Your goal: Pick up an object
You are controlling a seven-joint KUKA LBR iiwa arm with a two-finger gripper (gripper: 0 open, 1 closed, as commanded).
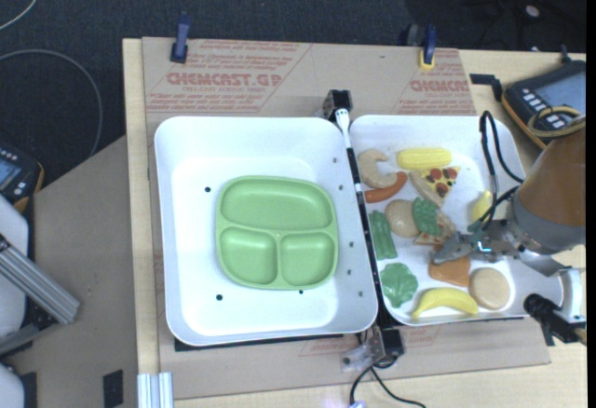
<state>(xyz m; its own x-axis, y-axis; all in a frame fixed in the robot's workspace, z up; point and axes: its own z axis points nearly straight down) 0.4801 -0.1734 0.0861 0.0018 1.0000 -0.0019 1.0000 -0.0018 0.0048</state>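
Observation:
The right bin (391, 125) holds several toy foods. Along its far side lie a yellow corn cob (424, 157), a pizza slice (438, 181), a pale shrimp (374, 166) and a red sausage (385, 189). A tan potato (402, 218) and a green leafy piece (429, 220) sit mid-bin. Along the near side lie a banana (445, 303), a round bun (491, 288) and an orange wedge (451, 271). My gripper (453, 253) is low in this bin, just above the orange wedge and beside the leafy piece. The arm (559, 197) comes in from the right.
The left bin (172, 210) holds a green divided plate (277, 231). A green pod (382, 236) and a green lettuce piece (399, 283) lie by the wall between the bins. A yellow piece (480, 206) sits near the arm. A handheld device (549, 103) rests at the far right.

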